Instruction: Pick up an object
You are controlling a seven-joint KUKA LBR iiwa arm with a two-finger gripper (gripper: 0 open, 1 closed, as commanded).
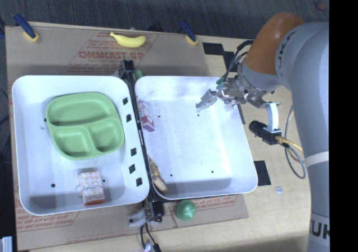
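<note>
Gripper (205, 101) above right bin (184, 183), holding nothing

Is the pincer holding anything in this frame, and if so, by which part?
Nothing is held. The pincer hovers open over the right white bin, with no object between its fingers.

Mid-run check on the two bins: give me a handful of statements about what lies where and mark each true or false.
1. The green divided plastic tray lies in the left white bin. True.
2. The yellow banana lies inside the right white bin. False: it lies on the cardboard beyond the bins.
3. The end effector is over the right bin. True.
4. The green ball rests in the tray. False: it sits outside, in front of the right bin.
</note>
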